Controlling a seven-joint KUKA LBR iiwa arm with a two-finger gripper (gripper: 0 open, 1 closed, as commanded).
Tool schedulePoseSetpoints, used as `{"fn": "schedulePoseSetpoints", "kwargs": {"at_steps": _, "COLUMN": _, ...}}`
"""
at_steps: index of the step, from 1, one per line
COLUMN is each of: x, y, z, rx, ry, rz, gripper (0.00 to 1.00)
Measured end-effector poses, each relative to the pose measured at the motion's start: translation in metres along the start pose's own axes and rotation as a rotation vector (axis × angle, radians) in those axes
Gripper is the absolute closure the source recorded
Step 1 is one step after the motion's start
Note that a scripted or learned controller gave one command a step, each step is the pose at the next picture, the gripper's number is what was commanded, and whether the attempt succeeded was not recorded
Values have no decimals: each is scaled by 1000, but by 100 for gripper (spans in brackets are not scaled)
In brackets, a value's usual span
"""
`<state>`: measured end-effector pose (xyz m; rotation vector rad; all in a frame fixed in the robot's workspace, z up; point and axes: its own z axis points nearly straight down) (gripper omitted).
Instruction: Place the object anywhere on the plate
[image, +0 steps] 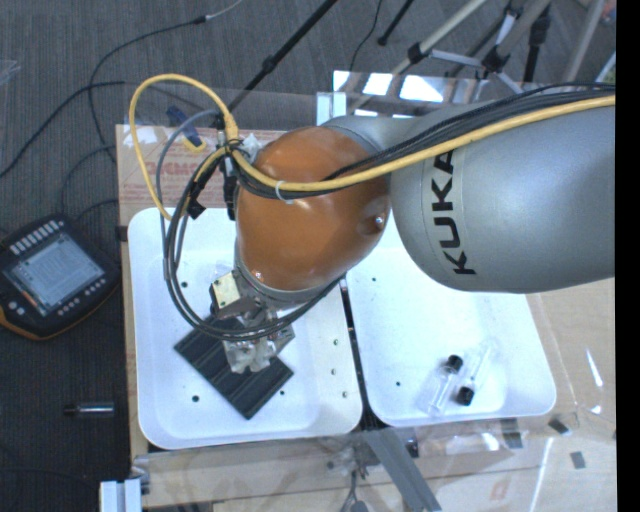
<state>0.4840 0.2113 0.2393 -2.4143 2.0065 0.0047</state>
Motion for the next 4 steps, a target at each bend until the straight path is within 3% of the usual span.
{"fn": "schedulePoseSetpoints", "kwargs": {"at_steps": 1, "x": -7, "y": -87, "z": 16, "rx": -1, "ry": -2, "rz": -79, "gripper": 100}}
{"fn": "schedulePoseSetpoints", "kwargs": {"at_steps": 2, "x": -9, "y": -88, "z": 7, "rx": -1, "ry": -10, "rz": -76, "gripper": 100}}
{"fn": "schedulePoseSetpoints", "kwargs": {"at_steps": 3, "x": -21, "y": -17, "z": -3, "rx": -3, "ry": -1, "rz": -419, "gripper": 100}}
{"fn": "schedulePoseSetpoints", "kwargs": {"at_steps": 4, "x": -22, "y": -2, "z": 121, "rx": -5, "ry": 2, "rz": -240, "gripper": 100}}
